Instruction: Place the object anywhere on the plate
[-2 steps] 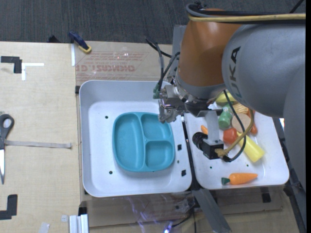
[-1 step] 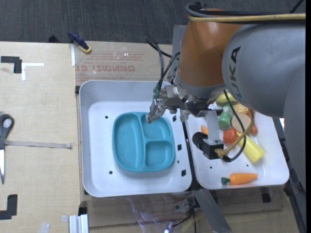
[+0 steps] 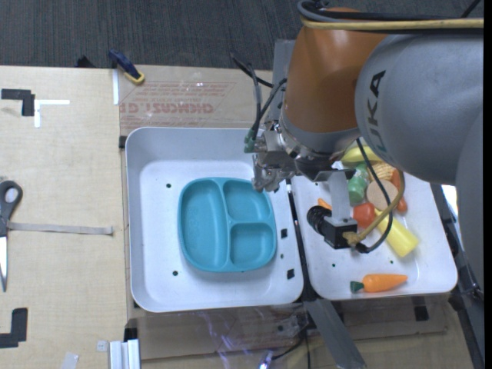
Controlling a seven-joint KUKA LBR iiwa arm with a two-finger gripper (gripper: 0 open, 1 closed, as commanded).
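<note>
Above plate's top-right corner: gripper (image 3: pixel 267 177); jaw state can't tell, no visible load
plate (image 3: pixel 227 224): bare, awaiting drop
carrot (image 3: pixel 380 283): right of plate, unpicked

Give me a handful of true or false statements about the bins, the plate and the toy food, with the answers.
1. The blue divided plate lies in the left bin. True.
2. A toy carrot lies on the plate. False: it lies in the right bin, near its front edge.
3. The plate has three compartments. True.
4. The scissors lie inside the left bin. False: they lie on the bench, at the view's left edge.
</note>
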